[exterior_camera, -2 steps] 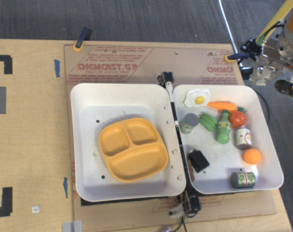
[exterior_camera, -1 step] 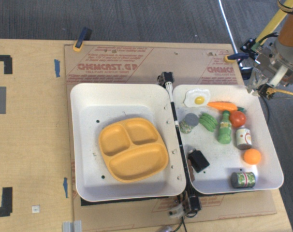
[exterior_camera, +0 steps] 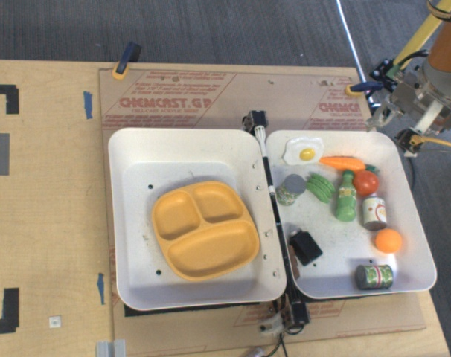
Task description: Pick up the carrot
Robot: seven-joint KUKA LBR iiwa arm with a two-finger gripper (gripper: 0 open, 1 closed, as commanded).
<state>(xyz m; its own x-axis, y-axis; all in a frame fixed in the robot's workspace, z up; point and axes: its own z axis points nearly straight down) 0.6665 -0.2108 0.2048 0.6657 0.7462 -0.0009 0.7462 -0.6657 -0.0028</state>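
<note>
While my gripper (exterior_camera: 404,121) hangs above the far right corner of the right bin (exterior_camera: 423,262), its lower end is too small and cluttered to read, so I cannot tell its state; nothing is visibly held in it. It sits above the rim rather than over the contents, touching none of the items as far as I can see.

Carrot (exterior_camera: 342,163): lies flat on the bin floor near the far wall, long axis running left to right, green top toward the tomato (exterior_camera: 366,183) at its right end. Fried egg (exterior_camera: 304,153) just beside its left tip. Green bottle (exterior_camera: 346,198) stands just below it, cap close to the carrot's underside. My judgement: the crowding on three sides leaves the far side as the cleaner approach.

Further out in the same bin: green pickle-like piece (exterior_camera: 321,187), grey can (exterior_camera: 292,188), labelled can (exterior_camera: 373,212), orange (exterior_camera: 388,240), green can (exterior_camera: 374,276), black block (exterior_camera: 305,248).

Left bin (exterior_camera: 129,169) carries a yellow divided plate (exterior_camera: 205,229). Both bins rest on cardboard on the tabletop (exterior_camera: 39,199).
</note>
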